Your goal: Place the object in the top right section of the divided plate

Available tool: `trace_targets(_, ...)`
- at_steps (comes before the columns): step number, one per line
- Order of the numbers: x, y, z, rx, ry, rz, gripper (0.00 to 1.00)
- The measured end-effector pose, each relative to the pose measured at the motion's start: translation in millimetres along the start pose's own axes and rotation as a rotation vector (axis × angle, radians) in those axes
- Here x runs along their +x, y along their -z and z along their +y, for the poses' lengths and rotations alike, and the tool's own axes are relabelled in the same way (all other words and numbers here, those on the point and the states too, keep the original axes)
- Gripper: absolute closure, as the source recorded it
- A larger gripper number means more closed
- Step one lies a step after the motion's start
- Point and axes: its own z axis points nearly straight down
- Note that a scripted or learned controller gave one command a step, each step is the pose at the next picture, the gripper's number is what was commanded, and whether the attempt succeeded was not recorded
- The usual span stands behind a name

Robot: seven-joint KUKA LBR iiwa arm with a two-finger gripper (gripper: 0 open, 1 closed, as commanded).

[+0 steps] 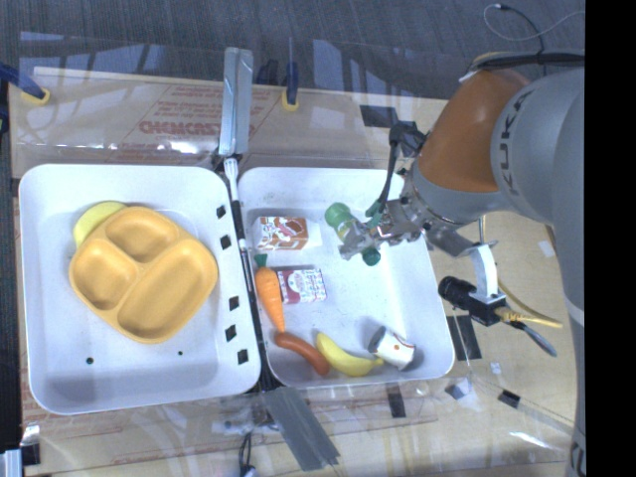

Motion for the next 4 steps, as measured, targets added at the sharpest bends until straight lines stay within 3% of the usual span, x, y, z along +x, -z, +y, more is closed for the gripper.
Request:
trace_targets(1,58.2,-23.1,62.4,-0.001,0.133,-0.001,1.00)
trace_targets(2,58.1,-22.9,62.4,-0.002,0.133,-0.002,0.00)
trace_targets(3,13.8,-31.8,21.6,0.001,0.137,-0.001,0.00)
trace_targets(4,-31.5,-23.1,22.0,-0.003,0.507,-0.004,0.00)
